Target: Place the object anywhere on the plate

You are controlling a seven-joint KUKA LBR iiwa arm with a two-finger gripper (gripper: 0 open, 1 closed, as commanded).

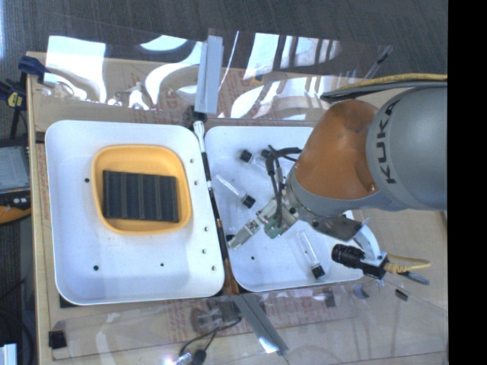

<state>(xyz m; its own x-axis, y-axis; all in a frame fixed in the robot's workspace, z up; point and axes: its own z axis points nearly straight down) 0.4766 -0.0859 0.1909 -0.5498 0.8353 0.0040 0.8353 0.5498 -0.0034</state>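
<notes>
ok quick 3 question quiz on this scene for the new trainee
1. True or false: the yellow plate sits in the left bin.
2. Which bin is the gripper over? A left, B right.
3. Fill in: the plate holds a dark, ribbed ____.

Key: 1 true. 2 B, the right bin. 3 rectangular insert.

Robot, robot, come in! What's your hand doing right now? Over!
Hand low over right bin, near left rim. Yellow plate in left bin, dark grille on it. Small clear tubes scattered around hand.
</notes>
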